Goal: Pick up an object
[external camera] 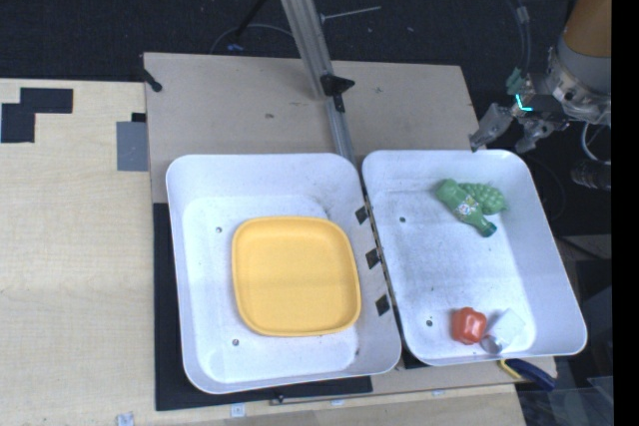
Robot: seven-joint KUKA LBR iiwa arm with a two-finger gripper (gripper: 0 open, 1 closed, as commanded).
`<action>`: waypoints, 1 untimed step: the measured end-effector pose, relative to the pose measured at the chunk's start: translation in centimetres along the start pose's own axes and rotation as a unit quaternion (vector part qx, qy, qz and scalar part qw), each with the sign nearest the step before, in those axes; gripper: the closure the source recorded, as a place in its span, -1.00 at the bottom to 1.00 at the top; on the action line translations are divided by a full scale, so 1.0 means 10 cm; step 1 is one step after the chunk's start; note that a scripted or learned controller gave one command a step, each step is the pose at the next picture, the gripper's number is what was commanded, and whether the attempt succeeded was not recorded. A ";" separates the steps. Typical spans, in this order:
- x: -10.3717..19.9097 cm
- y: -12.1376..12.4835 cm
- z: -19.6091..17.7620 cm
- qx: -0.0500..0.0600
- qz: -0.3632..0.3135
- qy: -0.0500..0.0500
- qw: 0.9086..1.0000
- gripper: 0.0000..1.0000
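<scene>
Nearest the camera, at the front edge of the right bin (539,214), a small red object (467,325) is seen, with a pale, clear-looking piece (497,334) touching it on the side toward the corner. Both lie well in front of the claw (511,129), which hangs above the bin's far rim, just outside it; two dark fingers are seen spread a little, with nothing between them. Closer to the claw, just in front of it and slightly to its left as viewed, a green toy (469,200) lies flat on the bin floor.

The green toy is judged the likeliest thing to be picked. It looks knobbly and plastic or rubbery, so it is expected to be light, fairly stiff and not fragile. Its long axis runs slantwise, from a broader end lying toward the far left of the bin to a narrower end pointing toward the near right. A hold across the short width, near the middle of the body, is judged best; the tapered end could slip out.

Far to the claw's left, a yellow plate (296,274) lies in the left bin (190,195).
</scene>
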State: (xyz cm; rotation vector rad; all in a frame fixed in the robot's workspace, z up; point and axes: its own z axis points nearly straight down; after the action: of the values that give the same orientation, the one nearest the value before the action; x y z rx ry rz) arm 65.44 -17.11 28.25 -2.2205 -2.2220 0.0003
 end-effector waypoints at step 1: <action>0.00 0.00 0.00 0.000 0.000 0.000 1.000 -1.00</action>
State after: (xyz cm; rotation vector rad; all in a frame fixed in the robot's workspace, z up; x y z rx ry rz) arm 65.43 -17.11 28.24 -2.2204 -2.2220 0.0004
